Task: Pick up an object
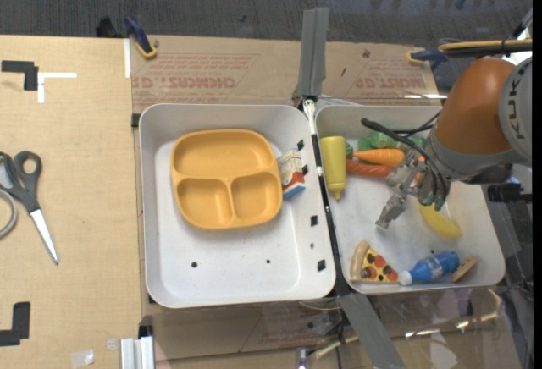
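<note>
My gripper (391,200) hangs over the middle of the right bin (485,215), tilted down to the left. It looks open, with only bare bin floor between its fingers (389,213). A banana (440,222) lies just to its right, partly under the wrist. An orange carrot (378,159) and a green item (378,142) lie at the back of the bin. A yellow bottle (334,164) stands along the bin's left wall. Along the front lie a pizza slice (371,266) and a blue bottle (432,267).
The left bin (229,274) holds a yellow divided plate (227,177) and a small white, red and blue item (291,173) at its right side. Scissors (32,198) lie on the bench far left. Brown cardboard lies behind both bins.
</note>
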Robot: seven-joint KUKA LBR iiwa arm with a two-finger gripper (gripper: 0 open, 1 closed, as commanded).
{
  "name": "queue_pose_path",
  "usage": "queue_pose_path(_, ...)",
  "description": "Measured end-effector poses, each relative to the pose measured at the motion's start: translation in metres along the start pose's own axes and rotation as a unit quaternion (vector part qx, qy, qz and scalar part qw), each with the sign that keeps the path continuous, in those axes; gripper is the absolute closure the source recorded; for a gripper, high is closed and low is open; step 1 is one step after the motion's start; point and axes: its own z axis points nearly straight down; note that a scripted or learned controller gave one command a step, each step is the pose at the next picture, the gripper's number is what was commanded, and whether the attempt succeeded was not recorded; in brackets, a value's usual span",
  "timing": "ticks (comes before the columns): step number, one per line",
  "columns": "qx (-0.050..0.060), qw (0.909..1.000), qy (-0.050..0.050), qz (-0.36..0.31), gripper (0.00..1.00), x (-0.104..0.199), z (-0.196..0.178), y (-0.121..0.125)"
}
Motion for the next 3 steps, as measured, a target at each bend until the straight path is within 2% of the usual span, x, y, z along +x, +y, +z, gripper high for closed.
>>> queue_pose_path(1,0.005,0.982,0.008,0.188,0.0,-0.067,-0.001,0.029)
queue_pose_path(2,0.003,0.9711,0.002,0.239,0.0,-0.047,0.0,0.061)
queue_pose_path(3,0.004,0.9716,0.0,0.237,1.0,-0.048,-0.006,0.062)
